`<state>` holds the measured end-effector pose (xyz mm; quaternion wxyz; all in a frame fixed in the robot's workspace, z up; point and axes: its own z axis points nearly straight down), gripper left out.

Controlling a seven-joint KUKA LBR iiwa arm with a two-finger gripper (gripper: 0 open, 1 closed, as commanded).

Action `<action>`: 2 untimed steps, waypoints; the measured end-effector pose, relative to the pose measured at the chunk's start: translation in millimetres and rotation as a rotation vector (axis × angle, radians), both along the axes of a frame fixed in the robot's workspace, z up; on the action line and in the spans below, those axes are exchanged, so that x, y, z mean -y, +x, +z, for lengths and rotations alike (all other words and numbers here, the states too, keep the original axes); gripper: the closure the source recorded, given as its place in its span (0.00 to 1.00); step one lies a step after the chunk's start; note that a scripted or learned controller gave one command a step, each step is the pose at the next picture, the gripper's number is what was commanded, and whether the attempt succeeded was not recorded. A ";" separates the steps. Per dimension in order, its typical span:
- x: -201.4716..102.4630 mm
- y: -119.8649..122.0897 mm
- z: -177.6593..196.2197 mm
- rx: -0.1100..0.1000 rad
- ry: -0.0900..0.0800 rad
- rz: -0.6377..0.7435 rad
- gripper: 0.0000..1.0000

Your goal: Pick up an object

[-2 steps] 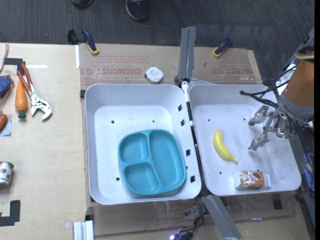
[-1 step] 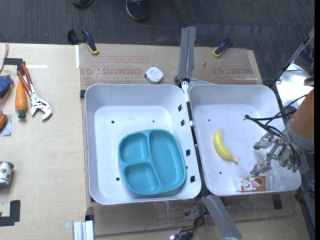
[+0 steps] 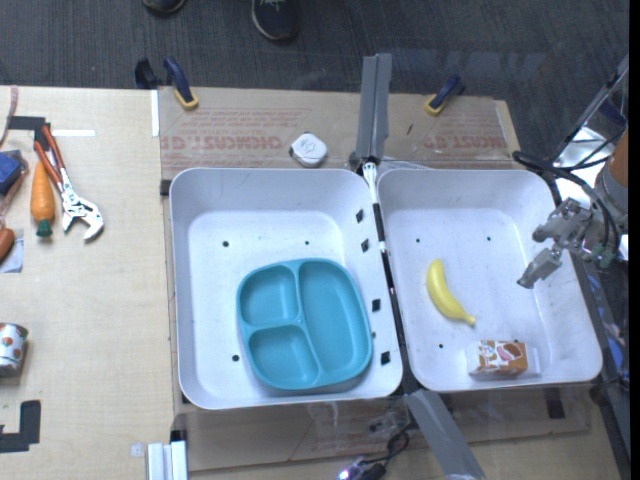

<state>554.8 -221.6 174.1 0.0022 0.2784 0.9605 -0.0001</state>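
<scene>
Gripper (image 3: 541, 255), fingers apart & holding nothing, hovers over right bin (image 3: 560, 200) near its right wall; banana (image 3: 446, 291) lies mid-bin, small carton (image 3: 498, 359) by front rim.

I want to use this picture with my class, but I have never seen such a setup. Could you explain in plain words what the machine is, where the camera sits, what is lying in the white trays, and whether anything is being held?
The picture comes from a camera fixed above a bench, looking down at a slant. On the bench sit two shallow white bins side by side. The left bin holds a teal divided plate. The right bin holds a yellow banana and, nearer the front edge, a small orange and white carton. The machine is a robot arm reaching in from the right; its grasping tool hangs over the right bin, to the right of the banana. Nothing sits between its two fingers, so it holds nothing. Its job is to pick up an object.
</scene>
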 end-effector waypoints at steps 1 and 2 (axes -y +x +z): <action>-18.9 -53.0 -66.2 0.002 -0.001 0.199 0.00; -18.7 -74.8 -80.8 0.004 0.000 -0.201 0.00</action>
